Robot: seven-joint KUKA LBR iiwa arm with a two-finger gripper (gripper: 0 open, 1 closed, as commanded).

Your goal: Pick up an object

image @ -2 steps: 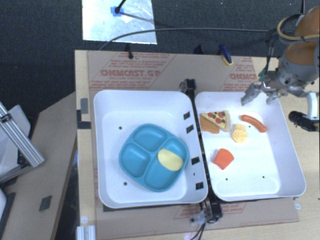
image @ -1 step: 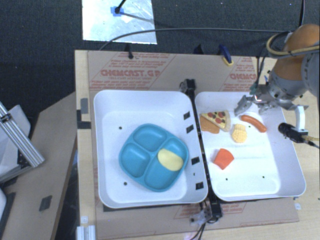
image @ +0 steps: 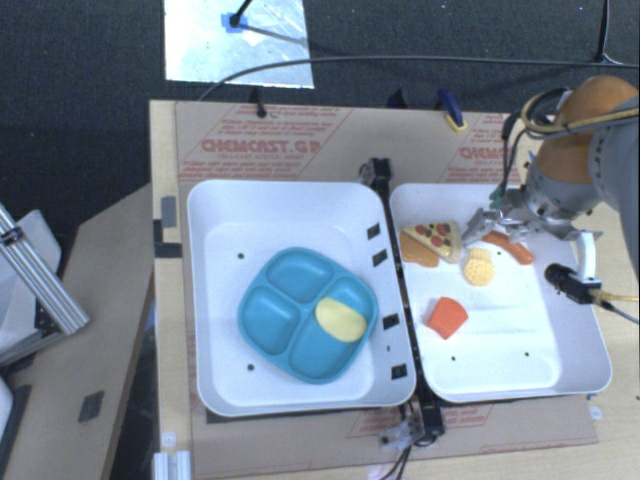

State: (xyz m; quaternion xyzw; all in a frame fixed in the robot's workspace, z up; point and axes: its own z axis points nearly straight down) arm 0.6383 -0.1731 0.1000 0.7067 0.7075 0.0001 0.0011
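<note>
My gripper [image: 500, 228] hangs low over the back of the right bin [image: 585, 363], reaching in from the right. Just under and beside it lies an orange-red sausage [image: 519, 252]. A yellow corn piece [image: 479, 266] sits just in front of the gripper. Left of the gripper, a pizza slice [image: 434, 235] rests on a brown bun-like piece [image: 421, 256]. An orange-red block [image: 447, 316] lies nearer the front of the bin. I see nothing held in the gripper.
The left bin [image: 225, 228] holds a blue divided plate [image: 285, 318] with a yellow oval piece [image: 341, 319] in one compartment. A black divider [image: 390, 258] runs between the bins. The front half of the right bin is bare white floor.
</note>
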